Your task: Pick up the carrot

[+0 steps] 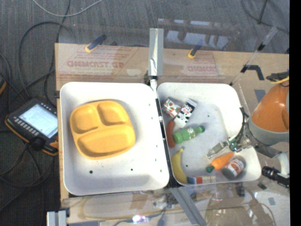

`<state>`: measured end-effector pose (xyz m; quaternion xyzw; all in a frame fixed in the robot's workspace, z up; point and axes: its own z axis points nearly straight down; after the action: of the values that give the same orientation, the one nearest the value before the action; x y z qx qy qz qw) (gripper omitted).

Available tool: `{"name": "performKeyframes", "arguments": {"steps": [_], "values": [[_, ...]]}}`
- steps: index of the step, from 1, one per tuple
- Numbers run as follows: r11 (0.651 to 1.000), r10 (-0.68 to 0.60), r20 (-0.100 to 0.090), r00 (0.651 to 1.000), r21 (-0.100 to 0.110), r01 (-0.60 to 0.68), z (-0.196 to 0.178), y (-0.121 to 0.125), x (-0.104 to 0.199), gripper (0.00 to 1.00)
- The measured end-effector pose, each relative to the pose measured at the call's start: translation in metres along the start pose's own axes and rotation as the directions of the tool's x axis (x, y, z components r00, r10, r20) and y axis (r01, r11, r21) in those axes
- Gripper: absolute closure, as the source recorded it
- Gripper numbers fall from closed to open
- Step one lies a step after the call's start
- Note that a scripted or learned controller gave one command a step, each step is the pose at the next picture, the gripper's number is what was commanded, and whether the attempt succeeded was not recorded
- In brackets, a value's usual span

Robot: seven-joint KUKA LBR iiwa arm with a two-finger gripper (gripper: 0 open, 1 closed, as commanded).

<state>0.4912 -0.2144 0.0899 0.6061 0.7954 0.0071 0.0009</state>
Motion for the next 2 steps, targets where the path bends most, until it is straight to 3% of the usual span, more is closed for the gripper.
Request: {"name": "performKeyframes", "arguments": {"steps": [1,2], "values": [[0.915,-0.403,0.022,0.915,0.007,0.403,-0.0008,0.0013,0.0101,0.0],[0.915,-0.404,0.016,0.915,0.003,0.404,-0.0092,0.0033,0.0123,1.0]]}}
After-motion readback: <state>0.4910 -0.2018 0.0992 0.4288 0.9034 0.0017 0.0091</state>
